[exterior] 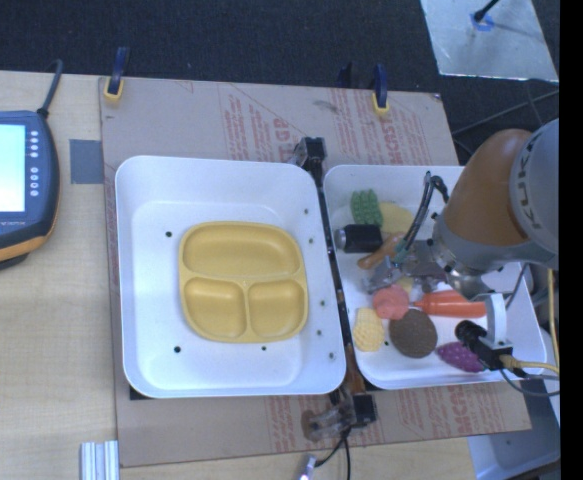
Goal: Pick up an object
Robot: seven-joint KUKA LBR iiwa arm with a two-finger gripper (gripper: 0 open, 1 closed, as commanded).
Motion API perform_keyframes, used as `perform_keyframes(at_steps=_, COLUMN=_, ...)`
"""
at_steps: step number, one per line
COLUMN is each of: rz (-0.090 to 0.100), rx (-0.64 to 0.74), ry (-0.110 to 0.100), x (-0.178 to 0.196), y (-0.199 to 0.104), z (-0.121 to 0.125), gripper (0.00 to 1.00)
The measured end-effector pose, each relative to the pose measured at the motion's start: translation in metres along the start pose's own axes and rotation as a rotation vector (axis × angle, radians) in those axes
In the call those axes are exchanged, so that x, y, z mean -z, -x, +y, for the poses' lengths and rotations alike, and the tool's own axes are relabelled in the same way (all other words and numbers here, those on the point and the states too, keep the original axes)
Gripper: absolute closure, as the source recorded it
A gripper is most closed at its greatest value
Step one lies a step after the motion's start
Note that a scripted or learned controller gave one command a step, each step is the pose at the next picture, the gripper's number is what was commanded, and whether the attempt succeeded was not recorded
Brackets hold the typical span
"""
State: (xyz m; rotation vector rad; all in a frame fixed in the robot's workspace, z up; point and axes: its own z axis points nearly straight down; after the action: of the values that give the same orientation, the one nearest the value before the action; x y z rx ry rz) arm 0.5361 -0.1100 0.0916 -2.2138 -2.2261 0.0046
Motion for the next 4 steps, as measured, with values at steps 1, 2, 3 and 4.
perform_keyframes(at_steps=1, rz=-0.001, rx=0.004, ry=-0.001, x=0.010, y=0.001, z=0.000, gripper=1.00)
perform_keyframes(at_steps=2, rz=-0.001, rx=0.004, ry=-0.001, x=0.010, y=0.001, z=0.000, gripper=0.00)
perform_keyframes(at_steps=3, rz=0.001, rx=0.000, ry=0.000, x=0.000, y=0.019, z=-0.050, gripper=0.00)
perform_keyframes(at_steps=4, rz=0.000, rx=0.004, ry=0.000, x=0.010, y=0.019, z=-0.049, gripper=1.00)
